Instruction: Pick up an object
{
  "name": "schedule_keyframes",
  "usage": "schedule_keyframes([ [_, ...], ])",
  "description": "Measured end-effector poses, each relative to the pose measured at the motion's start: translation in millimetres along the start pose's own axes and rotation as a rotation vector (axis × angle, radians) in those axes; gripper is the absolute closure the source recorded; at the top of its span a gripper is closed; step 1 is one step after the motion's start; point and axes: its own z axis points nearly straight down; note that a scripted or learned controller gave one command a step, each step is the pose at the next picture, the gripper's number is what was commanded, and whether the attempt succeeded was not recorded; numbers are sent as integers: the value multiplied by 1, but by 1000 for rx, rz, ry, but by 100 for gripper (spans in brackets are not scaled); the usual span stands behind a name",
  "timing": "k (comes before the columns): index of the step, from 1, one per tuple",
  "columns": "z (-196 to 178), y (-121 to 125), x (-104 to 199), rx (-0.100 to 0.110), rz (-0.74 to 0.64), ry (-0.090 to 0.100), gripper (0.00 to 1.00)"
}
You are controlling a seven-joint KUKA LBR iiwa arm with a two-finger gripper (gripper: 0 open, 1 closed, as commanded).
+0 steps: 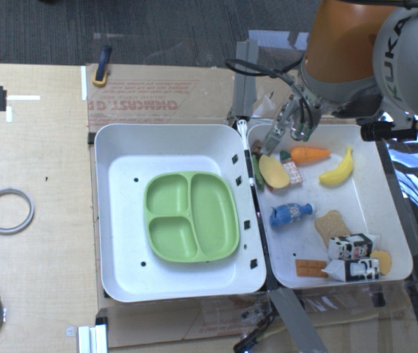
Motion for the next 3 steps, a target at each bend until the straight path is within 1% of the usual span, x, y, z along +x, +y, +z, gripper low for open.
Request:
schedule_keyframes([
  [1,-27,26,-9,-1,219,-1,100],
  [2,-27,-22,-33,1,467,0,100],
  [3,-101,-88,-65,1,668,0,100],
])
